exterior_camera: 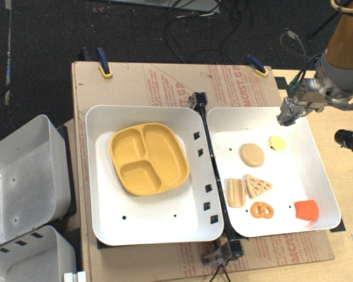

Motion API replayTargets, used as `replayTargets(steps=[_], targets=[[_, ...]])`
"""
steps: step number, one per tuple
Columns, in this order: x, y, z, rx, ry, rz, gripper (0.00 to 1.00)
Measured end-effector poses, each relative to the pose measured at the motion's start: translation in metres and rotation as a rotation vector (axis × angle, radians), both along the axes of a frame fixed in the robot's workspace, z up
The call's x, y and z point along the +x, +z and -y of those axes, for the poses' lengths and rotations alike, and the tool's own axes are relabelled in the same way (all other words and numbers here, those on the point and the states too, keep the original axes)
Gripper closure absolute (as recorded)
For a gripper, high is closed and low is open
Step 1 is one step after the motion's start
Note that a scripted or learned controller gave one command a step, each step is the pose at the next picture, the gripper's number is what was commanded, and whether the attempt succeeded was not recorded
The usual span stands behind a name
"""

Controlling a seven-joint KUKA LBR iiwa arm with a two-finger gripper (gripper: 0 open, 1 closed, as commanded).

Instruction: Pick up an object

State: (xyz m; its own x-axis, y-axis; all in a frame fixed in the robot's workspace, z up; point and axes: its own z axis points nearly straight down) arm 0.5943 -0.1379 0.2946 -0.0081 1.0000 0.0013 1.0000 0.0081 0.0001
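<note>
White right bin (323,175) gathers the small pickable pieces, the yellow one (277,143) nearest the pincer (286,117) hovering at its far edge, grip state indiscernible, nothing visibly held.

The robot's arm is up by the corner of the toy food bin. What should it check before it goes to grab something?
1. Things to pick in the right bin: ok. Round cookie, yellow piece, hot dog, waffle wedge, pretzel, orange block.
2. Gripper above the right bin: ok, at its far edge.
3. Gripper free of objects: ok, nothing seen in it.
4. Gripper lined up over a target: not ok; the yellow piece lies nearest, off to one side.
5. Target has room around it: ok for the orange block; hot dog and waffle wedge sit close together.
</note>
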Motion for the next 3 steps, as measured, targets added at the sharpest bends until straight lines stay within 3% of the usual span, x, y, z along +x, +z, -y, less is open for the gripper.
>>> replayTargets(steps=[1, 3], targets=[[-0.003, -0.004, -0.061, 0.001, 0.001, -0.002, 1.0], [-0.021, -0.018, -0.152, 0.0, -0.001, -0.003, 1.0]])
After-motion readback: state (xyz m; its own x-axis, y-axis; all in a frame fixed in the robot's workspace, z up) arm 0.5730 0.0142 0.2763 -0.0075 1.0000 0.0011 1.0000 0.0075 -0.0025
